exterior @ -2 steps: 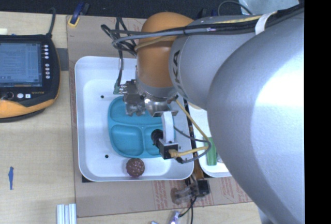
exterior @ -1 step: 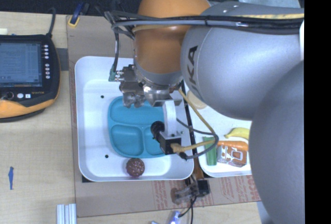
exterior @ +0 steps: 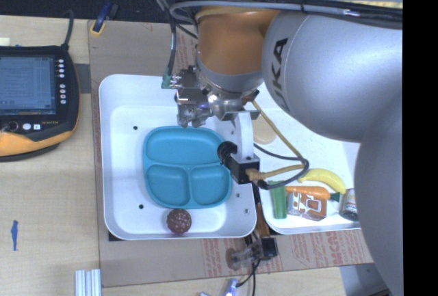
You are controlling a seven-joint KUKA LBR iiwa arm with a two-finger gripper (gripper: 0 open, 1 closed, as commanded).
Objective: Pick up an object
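Observation:
A blue divided plate (exterior: 186, 168) lies in the middle of the left white bin (exterior: 116, 151). A small round brown object (exterior: 179, 221) sits in front of it near the bin's front wall. My gripper (exterior: 194, 114) hangs over the plate's far edge, below the orange wrist band (exterior: 229, 35). I see nothing held in it. The right bin (exterior: 301, 225) holds a banana (exterior: 327, 179), a green cylinder (exterior: 278, 201), an orange carton (exterior: 309, 201) and a can (exterior: 349, 204). The arm hides most of that bin.
The big grey arm link (exterior: 342, 62) covers the right side of the view. A black bracket and cable (exterior: 239, 166) hang over the left bin's right wall. A handheld control pendant (exterior: 34, 100) lies on the bench to the left.

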